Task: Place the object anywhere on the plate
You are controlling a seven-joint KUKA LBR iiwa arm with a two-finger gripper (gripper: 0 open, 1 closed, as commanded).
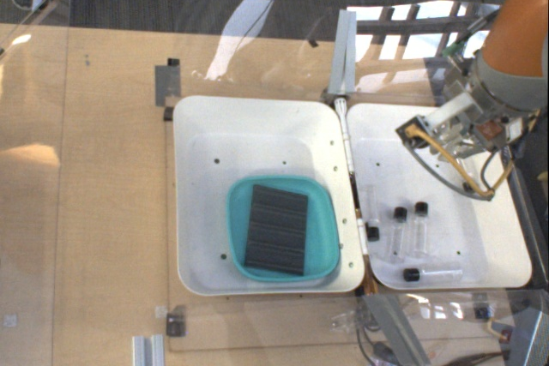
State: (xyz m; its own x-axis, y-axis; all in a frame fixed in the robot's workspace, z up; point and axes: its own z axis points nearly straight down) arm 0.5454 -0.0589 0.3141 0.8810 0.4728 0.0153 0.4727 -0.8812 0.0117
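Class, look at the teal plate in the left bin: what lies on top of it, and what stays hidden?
A dark ribbed rectangular block lies on the teal plate, covering its middle. The plate surface beneath the block cannot be seen.

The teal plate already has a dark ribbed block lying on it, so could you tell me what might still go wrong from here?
1. The dark ribbed block covers most of the teal plate, so anything else placed there might land on the block and slide off.
2. The clear vials in the right bin are transparent, small and close together, so a grasp could miss or knock a neighbour.
3. Loose yellow cables hang near the gripper and might snag.
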